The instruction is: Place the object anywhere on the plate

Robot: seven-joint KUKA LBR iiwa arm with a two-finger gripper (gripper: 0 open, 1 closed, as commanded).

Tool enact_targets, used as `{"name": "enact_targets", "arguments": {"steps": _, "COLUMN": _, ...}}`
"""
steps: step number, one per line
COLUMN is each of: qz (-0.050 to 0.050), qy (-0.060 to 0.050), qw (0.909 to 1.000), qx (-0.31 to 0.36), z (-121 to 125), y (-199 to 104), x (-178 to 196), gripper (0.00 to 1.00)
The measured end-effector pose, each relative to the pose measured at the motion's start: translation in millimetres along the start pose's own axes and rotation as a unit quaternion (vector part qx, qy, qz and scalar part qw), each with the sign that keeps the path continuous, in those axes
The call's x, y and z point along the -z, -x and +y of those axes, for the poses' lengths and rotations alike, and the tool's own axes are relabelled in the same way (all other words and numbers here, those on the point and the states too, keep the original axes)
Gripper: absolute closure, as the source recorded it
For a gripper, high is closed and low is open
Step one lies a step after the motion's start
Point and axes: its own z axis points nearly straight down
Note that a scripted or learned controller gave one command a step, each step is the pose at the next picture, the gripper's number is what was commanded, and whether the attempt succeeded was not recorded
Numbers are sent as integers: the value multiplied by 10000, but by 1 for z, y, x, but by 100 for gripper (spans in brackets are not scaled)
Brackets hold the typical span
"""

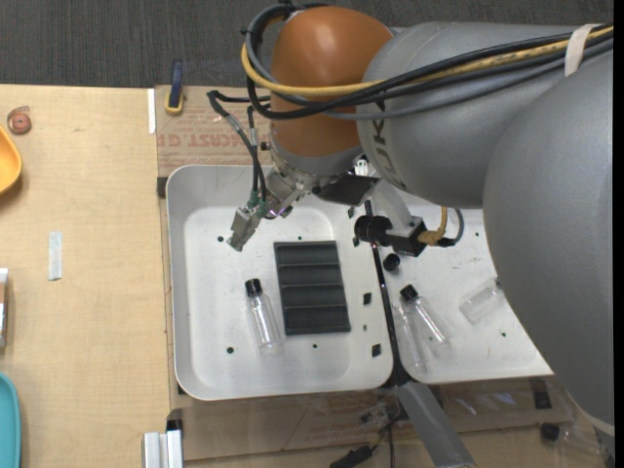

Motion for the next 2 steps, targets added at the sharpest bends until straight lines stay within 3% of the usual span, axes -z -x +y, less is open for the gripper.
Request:
{"name": "enact_targets", "arguments": {"steps": 1, "qz": -4, "qy": -4, "qw": 10000, "qx": -20, "z": -1, "y": 2, "x": 8, "gripper": 100}}
{"name": "enact_targets", "arguments": {"steps": 2, "qz": 5, "qy": 0, "qw": 9880, "qx": 1542, "z": -97, "y": -46, "x": 44, "gripper": 100}}
